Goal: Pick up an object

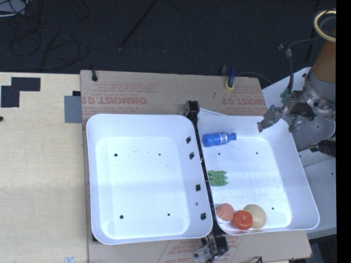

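Observation:
The right bin (285,169) holds several small items. A blue bottle (218,139) lies on its side near the bin's far left corner. A green pod-like piece (217,178) rests by the left wall. At the near edge sit a pink piece (224,211), a red round piece (242,219) and a beige round piece (255,215), bunched together. My gripper (281,121) hovers over the bin's far right corner, open, with nothing between its fingers. It stands well to the right of the bottle.
The left bin (98,147) sits beside the right one, with a black divider strip (198,163) between them. Both rest on a cardboard sheet (142,95). A yellow-and-blue clamp (231,79) stands at the cardboard's far edge.

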